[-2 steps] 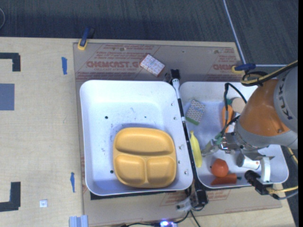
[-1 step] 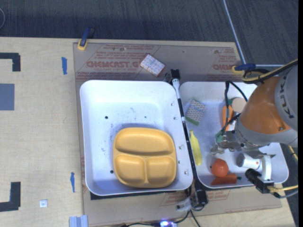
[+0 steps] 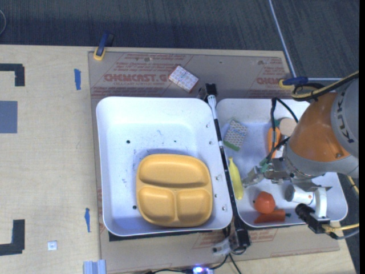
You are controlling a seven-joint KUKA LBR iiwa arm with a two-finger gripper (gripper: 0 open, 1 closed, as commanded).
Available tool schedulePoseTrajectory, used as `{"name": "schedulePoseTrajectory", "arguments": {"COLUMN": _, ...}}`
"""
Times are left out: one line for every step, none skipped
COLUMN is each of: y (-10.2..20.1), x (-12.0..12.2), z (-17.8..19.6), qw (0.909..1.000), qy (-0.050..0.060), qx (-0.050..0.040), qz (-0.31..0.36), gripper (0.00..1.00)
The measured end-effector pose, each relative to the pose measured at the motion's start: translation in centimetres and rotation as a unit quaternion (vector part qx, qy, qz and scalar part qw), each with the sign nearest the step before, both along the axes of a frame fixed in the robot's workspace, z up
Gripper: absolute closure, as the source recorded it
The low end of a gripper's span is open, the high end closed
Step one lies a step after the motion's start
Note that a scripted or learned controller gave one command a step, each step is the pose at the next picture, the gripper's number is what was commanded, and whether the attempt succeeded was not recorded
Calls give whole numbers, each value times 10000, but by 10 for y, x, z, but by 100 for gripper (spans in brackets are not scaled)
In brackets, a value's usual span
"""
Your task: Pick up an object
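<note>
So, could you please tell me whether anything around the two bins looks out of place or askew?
One thing: a small patterned card lies outside both bins, tilted on the brown board behind the left bin. The yellow divided tray sits flat in that bin, and the toys stay inside the right bin.

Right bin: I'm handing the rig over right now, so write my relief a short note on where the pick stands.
Pincer: low inside the right bin, near its left side; whether it is open or shut cannot be told, and nothing is seen in its grip.
Things: banana along that bin's left wall, tomato and carrot nearby, patterned pouch at the back. Yellow tray sits in the left bin.
Done: arm in position.
Left: grasp and lift one object.
</note>
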State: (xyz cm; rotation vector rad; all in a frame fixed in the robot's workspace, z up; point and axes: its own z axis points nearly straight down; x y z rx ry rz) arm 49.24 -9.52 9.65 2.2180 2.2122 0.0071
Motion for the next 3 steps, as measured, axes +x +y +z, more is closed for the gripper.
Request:
{"name": "schedulePoseTrajectory", "arguments": {"y": -3, "x": -10, "z": -9, "qw": 10000, "qy": -1, "qx": -11, "qz": -6, "gripper": 0}}
{"name": "schedulePoseTrajectory", "arguments": {"y": -1, "x": -9, "z": 0, "qw": 10000, "qy": -8, "qx": 4, "qz": 4, "gripper": 100}}
{"name": "schedulePoseTrajectory", "arguments": {"y": 122, "x": -12, "z": 88, "qw": 10000, "qy": 40, "qx": 20, "qz": 21, "gripper": 100}}
